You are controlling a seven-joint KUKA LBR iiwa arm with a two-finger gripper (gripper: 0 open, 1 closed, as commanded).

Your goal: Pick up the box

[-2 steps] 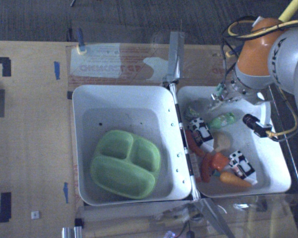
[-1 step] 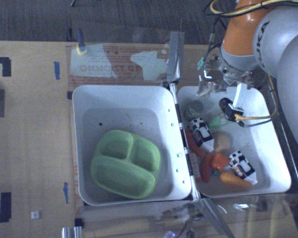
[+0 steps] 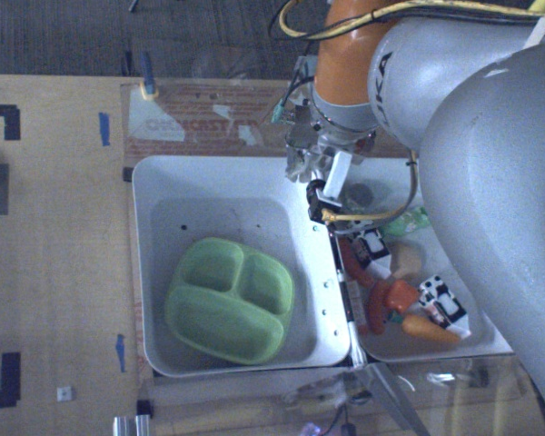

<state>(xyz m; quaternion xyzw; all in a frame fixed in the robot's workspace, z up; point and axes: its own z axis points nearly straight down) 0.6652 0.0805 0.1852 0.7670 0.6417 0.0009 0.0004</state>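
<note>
Gripper (image 3: 309, 166): positioned at upper middle of the frame, over the top end of the wall dividing the two bins, hanging from the arm (image 3: 409, 53) that enters from the right. Whether it is spread or closed cannot be told from this angle, and nothing is seen held in it. Immediately below and to its right, in the right bin (image 3: 409, 352), lies a small black-and-white patterned item (image 3: 372, 243). Further toward the lower right lies the box (image 3: 442, 302), bearing a similar pattern and judged the likelier target, though the two are hard to tell apart. The box touches or overlaps an orange carrot (image 3: 427, 330) and sits just beside a red item (image 3: 386, 300). Left bin (image 3: 209, 212): contains a green divided tray (image 3: 229, 300), well apart from the work. Assessment: the box appears small, light and stiff, probably card with smooth faces, so slippage is possible. Recommended hold is across its two flat opposite sides, away from the carrot, as crowding leaves little clearance.
</note>
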